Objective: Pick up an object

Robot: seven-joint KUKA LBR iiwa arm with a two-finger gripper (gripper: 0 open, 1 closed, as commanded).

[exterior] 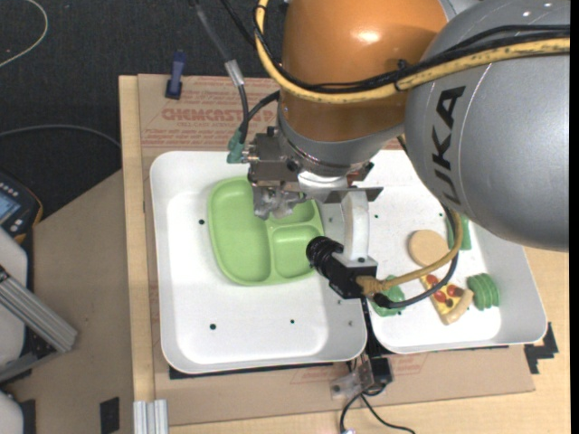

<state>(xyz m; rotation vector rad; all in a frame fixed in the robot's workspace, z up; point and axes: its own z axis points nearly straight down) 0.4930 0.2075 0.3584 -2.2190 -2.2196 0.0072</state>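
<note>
We see the pincer (271, 204) lowered over the green tray (249, 242) at nine o'clock in the left bin (181, 269), its grip impossible to tell; we judge closing and lifting comes next.

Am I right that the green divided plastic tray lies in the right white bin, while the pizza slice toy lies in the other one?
Not quite: the camera view shows the green divided plastic tray in the left white bin. The pizza slice toy lies in the right white bin.
</note>
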